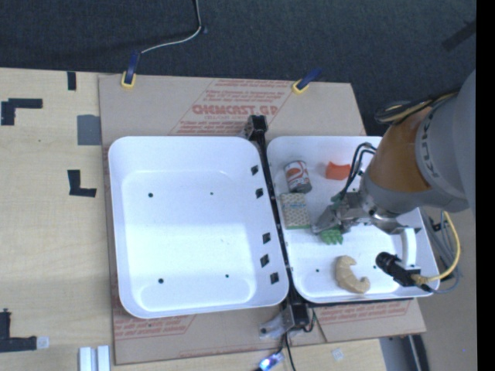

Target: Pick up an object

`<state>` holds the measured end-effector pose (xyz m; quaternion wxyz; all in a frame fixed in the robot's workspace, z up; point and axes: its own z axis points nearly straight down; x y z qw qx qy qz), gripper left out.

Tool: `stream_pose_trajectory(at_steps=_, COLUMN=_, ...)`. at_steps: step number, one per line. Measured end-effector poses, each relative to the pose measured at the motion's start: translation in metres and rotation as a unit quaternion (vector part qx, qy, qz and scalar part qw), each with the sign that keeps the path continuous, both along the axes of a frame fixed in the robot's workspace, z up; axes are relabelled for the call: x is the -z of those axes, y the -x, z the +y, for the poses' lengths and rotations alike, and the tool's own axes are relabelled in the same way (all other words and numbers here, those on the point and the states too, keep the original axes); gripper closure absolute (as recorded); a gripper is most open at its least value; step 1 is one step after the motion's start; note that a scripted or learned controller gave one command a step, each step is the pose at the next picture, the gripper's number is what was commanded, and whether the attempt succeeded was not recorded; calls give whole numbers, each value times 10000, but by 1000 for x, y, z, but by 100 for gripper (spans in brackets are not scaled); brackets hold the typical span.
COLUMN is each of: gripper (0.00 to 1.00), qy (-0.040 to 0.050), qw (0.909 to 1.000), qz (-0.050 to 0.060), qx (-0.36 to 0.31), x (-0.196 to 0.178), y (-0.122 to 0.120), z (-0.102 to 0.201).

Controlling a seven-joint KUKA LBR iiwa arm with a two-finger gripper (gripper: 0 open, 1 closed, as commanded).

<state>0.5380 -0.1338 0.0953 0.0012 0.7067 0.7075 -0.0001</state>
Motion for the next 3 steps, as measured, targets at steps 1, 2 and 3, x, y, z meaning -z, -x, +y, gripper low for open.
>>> stream_pose_trajectory(at_steps=1, gripper=100, qy=-23, qw=10000, qz=-70, qx=-50, x=-181, y=10, z=92)
stream_pose_trajectory(at_steps=2, gripper=100, qy=-21, qw=10000, qz=22, qx=-37, x=-177, y=28, z=156)
stream_pose_trajectory(at_steps=3, gripper=100, qy=-7, qw=10000, qz=51, qx=-13, x=-94, y=-11, z=191)
